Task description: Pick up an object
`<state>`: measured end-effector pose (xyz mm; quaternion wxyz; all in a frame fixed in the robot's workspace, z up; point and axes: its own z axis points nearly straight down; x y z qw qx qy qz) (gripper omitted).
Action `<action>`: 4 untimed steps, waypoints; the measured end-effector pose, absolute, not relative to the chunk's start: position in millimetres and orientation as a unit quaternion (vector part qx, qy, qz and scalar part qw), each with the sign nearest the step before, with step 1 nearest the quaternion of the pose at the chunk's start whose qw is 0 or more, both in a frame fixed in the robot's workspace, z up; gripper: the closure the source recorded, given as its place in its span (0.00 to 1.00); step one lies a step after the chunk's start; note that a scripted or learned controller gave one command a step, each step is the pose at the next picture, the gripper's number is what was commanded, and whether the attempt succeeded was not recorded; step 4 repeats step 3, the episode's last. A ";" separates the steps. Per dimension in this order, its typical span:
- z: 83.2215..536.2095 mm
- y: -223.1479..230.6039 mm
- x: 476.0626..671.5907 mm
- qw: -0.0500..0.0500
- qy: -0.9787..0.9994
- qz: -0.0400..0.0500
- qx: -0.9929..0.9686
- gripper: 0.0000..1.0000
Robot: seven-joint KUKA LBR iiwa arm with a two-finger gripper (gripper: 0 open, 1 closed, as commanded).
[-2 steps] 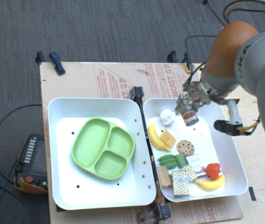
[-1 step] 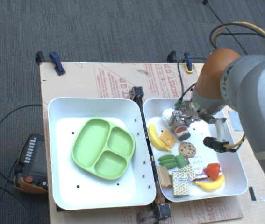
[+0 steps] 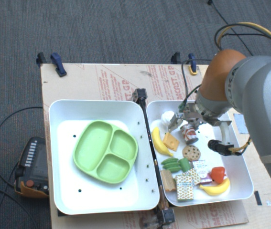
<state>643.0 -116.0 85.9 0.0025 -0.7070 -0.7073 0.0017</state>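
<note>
The hand [image 3: 189, 124] hangs over the right bin [image 3: 248, 181], its fingers' state impossible to tell, crowded by two bananas [image 3: 160, 143], one cookie [image 3: 191, 152] and a can [image 3: 190, 133].

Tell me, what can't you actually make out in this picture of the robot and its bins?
- Gripper: too small and cluttered in the camera view to tell whether it holds the can under it.
- White item: partly hidden by the gripper; its kind is unclear.
- Small boxes: print too small to read.
- Right bin: its far corner is covered by the arm.
- Arm: cut off by the picture's right edge.
</note>
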 end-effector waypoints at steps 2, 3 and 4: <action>153.8 -104.9 644.5 0.001 -0.708 0.000 -0.706 1.00; 152.2 -92.7 644.1 0.001 -0.708 0.001 -0.706 1.00; 152.2 -92.7 644.1 0.001 -0.708 0.001 -0.706 1.00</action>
